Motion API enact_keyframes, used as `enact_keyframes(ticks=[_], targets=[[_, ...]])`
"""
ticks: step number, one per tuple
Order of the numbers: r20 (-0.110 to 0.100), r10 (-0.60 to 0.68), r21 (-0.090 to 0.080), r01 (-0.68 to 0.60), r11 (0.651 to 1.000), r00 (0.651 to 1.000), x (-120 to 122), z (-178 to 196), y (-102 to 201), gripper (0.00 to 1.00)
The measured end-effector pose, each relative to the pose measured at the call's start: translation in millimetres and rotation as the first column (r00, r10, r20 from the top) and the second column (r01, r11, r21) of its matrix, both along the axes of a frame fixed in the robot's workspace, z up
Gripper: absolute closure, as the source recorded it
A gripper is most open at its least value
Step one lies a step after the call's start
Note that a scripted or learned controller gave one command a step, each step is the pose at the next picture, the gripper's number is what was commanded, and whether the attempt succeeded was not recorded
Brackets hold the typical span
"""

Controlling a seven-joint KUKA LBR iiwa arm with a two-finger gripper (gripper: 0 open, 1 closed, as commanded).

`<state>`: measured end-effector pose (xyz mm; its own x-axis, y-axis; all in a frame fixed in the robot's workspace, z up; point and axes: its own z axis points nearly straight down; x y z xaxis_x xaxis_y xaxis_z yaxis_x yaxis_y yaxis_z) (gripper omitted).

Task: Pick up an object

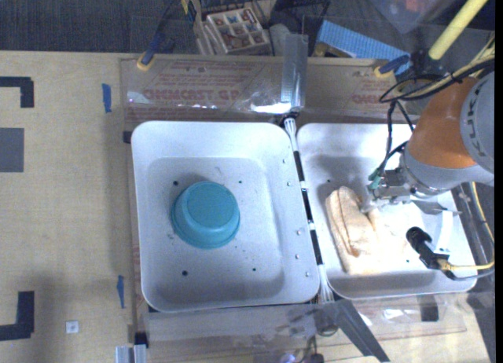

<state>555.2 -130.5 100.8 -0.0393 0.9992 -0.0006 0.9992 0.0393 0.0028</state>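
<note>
Arm over the right bin, beside a tan bread-shaped object.

The pincer [376,199] sits low in the right shallow white bin [346,148], touching the tan loaf-like piece [350,228] lying there; whether it is apart or together, I cannot tell. A round teal plastic bowl [206,214] rests upside down in the left white bin [212,137].

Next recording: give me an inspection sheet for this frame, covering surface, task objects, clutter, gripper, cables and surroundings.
Surface: left bin and right bin, both white, side by side on the bench.
Job's things: teal bowl upside down in the left bin; tan bread-like object in the right bin.
Clutter: small dark specks on the left bin floor.
Gripper: gripper at the tan object's upper end; finger state unclear.
Cables: black cables hang beside the arm.
Surroundings: boxes and a blue pad behind the bins.
</note>
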Motion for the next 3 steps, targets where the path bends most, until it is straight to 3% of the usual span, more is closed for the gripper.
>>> enact_keyframes(ticks=[1, 2, 3], targets=[[0.0, 0.0, 0.0, 0.0, 1.0, 1.0, -0.1, 0.0, -0.3, 0.0], [0.006, 0.044, -0.001, -0.044, 0.999, 0.999, 21.5, -12.0, -11.9, 0.0], [0.002, -0.003, -0.002, 0.003, 1.0, 1.0, 51.3, -11.7, -54.6, 0.0]])
